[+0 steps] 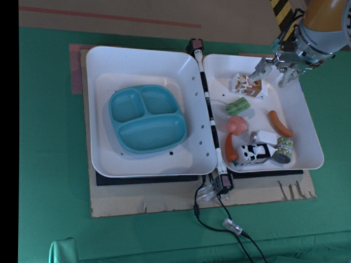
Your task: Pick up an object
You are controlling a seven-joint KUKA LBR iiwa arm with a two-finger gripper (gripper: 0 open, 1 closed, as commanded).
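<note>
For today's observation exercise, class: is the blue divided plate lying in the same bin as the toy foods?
No: the blue divided plate lies alone in the left bin, while the toy foods, such as the orange sausage, lie in the right bin.

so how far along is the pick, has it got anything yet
Nothing looks picked yet. The gripper is at the far corner of the right bin, fingers spread, just above the small carton, with nothing between them. The other items, such as the green vegetable and the orange sausage, lie in that bin. The teal plate sits in the left bin. Closing on something and lifting it are left.
</note>
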